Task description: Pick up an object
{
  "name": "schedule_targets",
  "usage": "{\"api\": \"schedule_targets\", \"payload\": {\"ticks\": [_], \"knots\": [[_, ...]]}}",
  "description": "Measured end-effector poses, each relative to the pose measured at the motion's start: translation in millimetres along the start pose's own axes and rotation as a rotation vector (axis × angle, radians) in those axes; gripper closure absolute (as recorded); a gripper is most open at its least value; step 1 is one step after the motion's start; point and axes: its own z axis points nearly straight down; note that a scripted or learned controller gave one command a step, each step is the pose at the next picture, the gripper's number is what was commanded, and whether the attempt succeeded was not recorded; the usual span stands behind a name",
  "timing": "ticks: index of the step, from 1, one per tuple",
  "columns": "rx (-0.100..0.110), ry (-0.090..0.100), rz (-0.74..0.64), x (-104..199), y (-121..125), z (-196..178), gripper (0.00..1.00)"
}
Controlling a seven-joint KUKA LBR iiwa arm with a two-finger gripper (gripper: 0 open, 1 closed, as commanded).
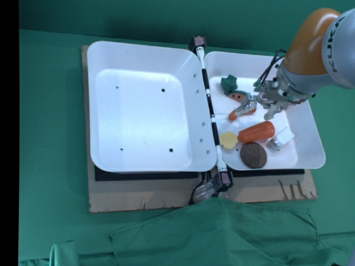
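The gripper [258, 107] hangs low over the middle of the right bin [310, 148], its 2 fingers [244, 106] spread fairly wide. The nearer fingertip lies against a small orange curved piece [242, 113] near the bin's centre; whether that piece is actually pinched between the fingers cannot be told, since the other finger stands apart from it toward the bin's right wall.

Just beyond the fingers, toward the bin's far edge, lies a red-brown slice with pale dots [237, 96], and past it a dark green lump [228, 83]. Toward the near edge sit an orange carrot-shaped object [257, 132], a pale yellow disc [228, 139] by the bin's left wall, a brown round object [253, 154] in the near part, and a small white and grey item [279, 139] to the carrot's right.

The arm [327, 43] carries the letters "KUK" on its grey casing beside the orange band, the rest cut off at the frame.

The left bin [105, 60] shows 4 small dark dots on its floor. Both bins sit on a brown board [105, 201] over the bench's green cloth [50, 121].
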Motion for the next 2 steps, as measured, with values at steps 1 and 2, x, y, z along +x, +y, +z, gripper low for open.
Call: {"api": "schedule_targets", "payload": {"ticks": [1, 2], "knots": [[-0.006, -0.002, 0.001, 5, -62, 30, 0.00], [-0.018, -0.006, 0.004, 3, -58, 16, 1.00]]}}
